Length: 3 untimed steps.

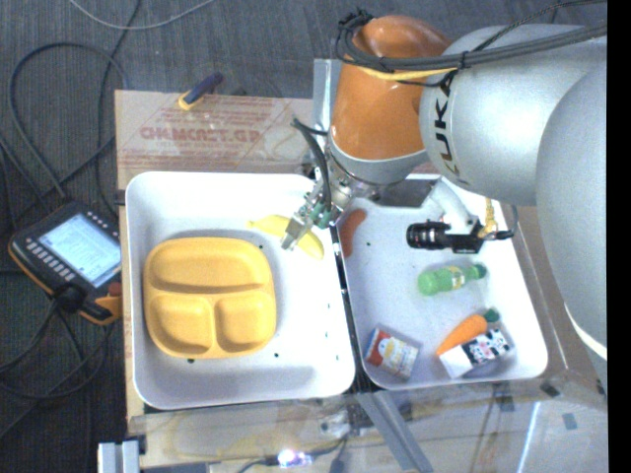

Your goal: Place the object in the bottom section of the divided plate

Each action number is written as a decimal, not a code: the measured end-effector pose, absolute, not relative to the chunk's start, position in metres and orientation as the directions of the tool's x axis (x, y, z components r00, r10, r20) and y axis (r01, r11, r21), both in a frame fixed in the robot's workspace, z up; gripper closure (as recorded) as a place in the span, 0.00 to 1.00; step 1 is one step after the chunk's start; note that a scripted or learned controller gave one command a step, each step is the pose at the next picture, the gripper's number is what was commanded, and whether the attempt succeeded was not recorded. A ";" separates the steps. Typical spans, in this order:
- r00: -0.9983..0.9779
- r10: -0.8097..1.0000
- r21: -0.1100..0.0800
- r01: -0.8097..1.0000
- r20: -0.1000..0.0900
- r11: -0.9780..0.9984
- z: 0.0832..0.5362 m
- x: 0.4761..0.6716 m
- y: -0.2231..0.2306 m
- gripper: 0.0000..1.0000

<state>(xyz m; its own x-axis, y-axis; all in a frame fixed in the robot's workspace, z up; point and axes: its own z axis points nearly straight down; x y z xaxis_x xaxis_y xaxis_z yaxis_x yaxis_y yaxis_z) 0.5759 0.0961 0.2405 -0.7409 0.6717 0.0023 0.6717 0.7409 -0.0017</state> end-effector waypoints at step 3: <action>-0.784 0.621 -0.003 0.621 -0.002 0.784 0.242 0.576 0.175 1.00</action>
